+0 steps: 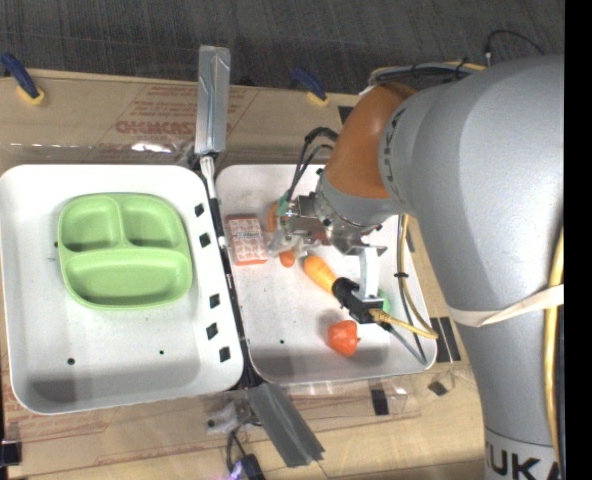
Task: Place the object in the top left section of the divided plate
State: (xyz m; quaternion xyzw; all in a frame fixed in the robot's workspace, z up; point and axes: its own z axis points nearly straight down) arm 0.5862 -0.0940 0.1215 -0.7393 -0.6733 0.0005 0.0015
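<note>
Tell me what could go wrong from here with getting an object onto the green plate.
1. The gripper sits low in the right bin, among a pink packet, a carrot and a small orange piece that lie close together; it might nudge or pinch the wrong one.
2. The green divided plate is in the left bin, so a weak grasp could drop the object at the raised rims between bins.
3. The top left section is small; a release could land in a neighbouring section.

Two white bins [36, 368] side by side on cardboard-covered bench [96, 108]. Blue clamps [22, 76] at far edge, well left of fingers. Metal divider strip [212, 98] between bins.
</note>
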